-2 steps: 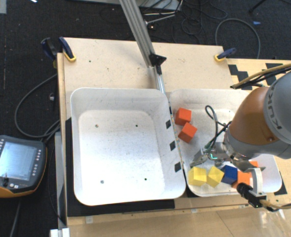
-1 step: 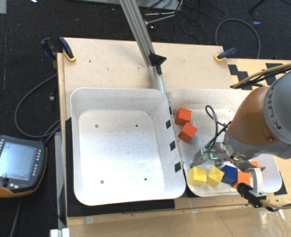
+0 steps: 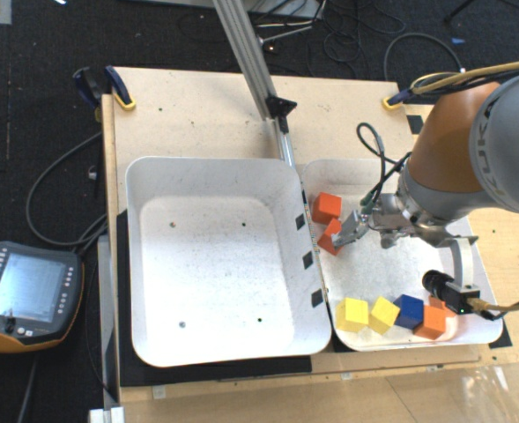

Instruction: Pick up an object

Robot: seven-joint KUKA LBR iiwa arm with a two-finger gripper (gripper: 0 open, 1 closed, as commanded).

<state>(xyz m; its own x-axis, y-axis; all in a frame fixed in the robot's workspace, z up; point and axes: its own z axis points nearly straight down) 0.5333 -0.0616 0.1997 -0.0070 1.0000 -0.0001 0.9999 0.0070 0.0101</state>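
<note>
Orange blocks sit in the right bin: one orange cube near its left wall, and just below it a second orange block that lies right at the gripper. Along the bin's near edge lie two yellow cubes, a blue cube and another orange piece, well apart from the fingers; the left bin adjoins. Reaching from the right, the grey-and-orange arm bends low over the bin, its fingers closed narrowly on the second orange block.
</note>
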